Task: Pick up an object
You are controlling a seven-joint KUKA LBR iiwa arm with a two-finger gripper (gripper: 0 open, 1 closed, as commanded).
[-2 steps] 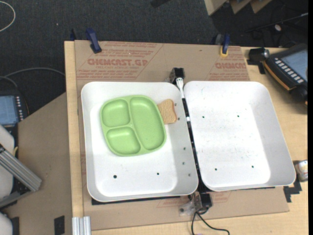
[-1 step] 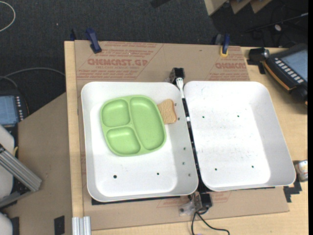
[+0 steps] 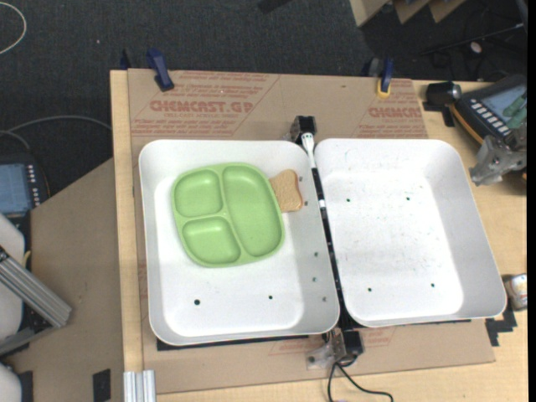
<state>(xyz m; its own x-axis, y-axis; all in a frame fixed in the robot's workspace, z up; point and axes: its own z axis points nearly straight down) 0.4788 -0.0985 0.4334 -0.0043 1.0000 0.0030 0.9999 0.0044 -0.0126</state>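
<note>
Green 3-compartment plate [image 3: 228, 215] is lying in left bin [image 3: 167, 300], w/ a tan bread-like slice [image 3: 288, 191] touching its right edge. Right bin [image 3: 402, 233] is sitting beside it. Jaw state: can't tell.

One fixed cam, mounted above the bench [image 3: 251, 99], looking down at a slant. Both white bins fit in frame: left bin [image 3: 167, 308], right bin [image 3: 402, 224]. Far enough back to catch dark floor [image 3: 167, 15] beyond the bench.
</note>
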